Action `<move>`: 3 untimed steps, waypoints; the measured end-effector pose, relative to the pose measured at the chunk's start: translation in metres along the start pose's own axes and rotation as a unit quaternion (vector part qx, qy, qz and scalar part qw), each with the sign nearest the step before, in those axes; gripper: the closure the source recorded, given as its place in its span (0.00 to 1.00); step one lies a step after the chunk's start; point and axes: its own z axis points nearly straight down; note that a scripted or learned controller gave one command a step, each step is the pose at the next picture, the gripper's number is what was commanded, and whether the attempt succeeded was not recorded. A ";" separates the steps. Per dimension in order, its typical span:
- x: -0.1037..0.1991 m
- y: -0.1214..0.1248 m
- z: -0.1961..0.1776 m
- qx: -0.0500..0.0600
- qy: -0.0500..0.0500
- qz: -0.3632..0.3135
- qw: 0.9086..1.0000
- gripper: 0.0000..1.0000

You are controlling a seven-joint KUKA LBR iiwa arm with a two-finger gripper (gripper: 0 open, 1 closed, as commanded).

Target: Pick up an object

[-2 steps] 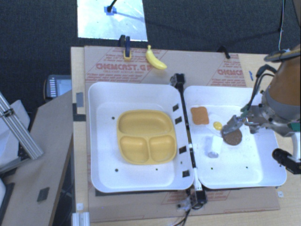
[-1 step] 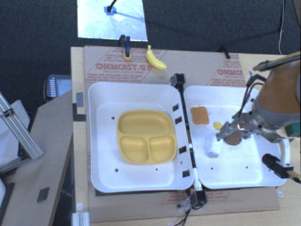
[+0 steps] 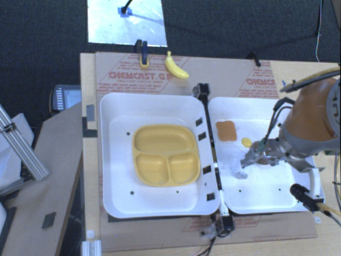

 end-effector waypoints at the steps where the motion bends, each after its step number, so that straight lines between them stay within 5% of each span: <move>1: 0.001 -0.001 0.052 0.000 0.000 0.000 1.000 0.00; 2: 0.000 0.001 0.039 -0.002 0.000 0.000 1.000 1.00; 3: 0.001 0.010 -0.007 -0.005 -0.001 -0.002 1.000 1.00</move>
